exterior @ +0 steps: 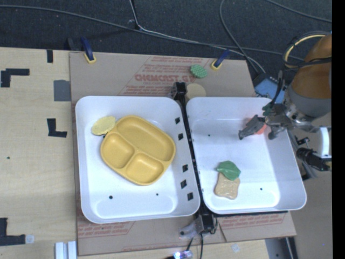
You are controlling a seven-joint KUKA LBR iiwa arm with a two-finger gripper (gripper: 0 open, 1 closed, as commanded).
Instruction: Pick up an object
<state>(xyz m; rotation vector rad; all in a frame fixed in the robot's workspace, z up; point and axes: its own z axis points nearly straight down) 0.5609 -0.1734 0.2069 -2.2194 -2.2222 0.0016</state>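
Two bins (86, 161) sit on the table; the hand (260, 128) hangs open over the right one, far from the leaf-topped cookie (227, 181).

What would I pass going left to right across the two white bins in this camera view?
Pale yellow piece → yellow tray → black divider between the bins → green piece on a tan piece → gripper, reaching in from the right.

Robot lab, cardboard-covered bench (156, 77), two white bins (89, 161), clamps (88, 51), trailing cables (161, 34)
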